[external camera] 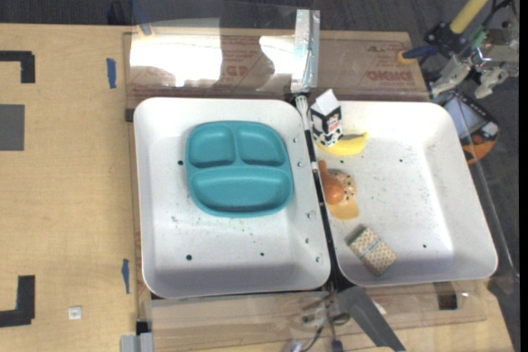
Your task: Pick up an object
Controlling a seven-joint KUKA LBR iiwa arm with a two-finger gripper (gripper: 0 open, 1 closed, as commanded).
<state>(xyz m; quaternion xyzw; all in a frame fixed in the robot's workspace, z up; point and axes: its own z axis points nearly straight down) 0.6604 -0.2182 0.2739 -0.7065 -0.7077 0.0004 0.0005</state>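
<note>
Right bin (429,177) has small patterned box (371,250) near front edge, away from others. Looks light, stiff, probably cardboard; grab across short sides. Banana (346,146) slippery-ish. Claw (474,66) off top right, can't tell open or closed.

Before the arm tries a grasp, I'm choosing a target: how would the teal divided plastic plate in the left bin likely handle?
The teal divided plastic plate looks rigid, so it probably won't flex. It is wide and lies flat, so it is unlikely to tip or roll. Its low rounded rim may slip from fingers.
</note>
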